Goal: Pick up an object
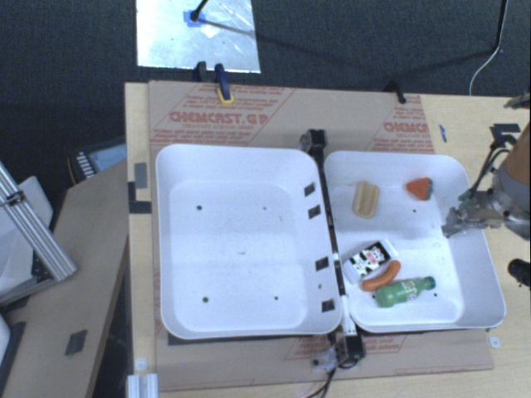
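The right bin [477,293] holds a tan bread-like piece [365,198], a red strawberry-like piece [420,188], a small black and white card box [368,259], an orange sausage [382,276] and a green bottle [403,290] lying on its side. My gripper [465,219] hangs at the right bin's right side, over the rim area, to the right of all these objects and apart from them. Nothing shows between its fingers.
The left bin [241,239] lies beside the right one, with a black divider strip [325,230] between them. Both stand on a cardboard sheet [249,118]. A foil sheet [197,23] lies at the back, and cables run at the top right.
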{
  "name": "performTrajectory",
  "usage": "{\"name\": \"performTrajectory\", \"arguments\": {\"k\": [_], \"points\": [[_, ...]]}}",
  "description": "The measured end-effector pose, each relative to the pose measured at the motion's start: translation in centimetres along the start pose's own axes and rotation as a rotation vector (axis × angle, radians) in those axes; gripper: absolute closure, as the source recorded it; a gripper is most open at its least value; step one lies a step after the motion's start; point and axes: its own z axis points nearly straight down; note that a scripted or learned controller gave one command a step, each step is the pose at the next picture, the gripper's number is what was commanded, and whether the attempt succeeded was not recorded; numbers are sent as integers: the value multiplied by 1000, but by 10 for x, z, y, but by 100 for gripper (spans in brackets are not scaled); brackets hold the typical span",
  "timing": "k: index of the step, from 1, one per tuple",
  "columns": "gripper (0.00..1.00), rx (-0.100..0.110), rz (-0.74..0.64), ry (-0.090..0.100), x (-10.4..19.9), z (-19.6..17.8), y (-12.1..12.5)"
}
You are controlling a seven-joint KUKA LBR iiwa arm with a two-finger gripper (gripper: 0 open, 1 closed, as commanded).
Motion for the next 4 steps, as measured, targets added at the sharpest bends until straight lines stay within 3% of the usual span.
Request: {"name": "performTrajectory", "arguments": {"k": [1,2,3,4], "points": [[100,-13,-14,1,7,-141,12],[100,-8,-19,7,62,-235,-17],[100,-2,-17,8,88,-271,-39],[100,-4,-15,6,77,-335,-38]]}}
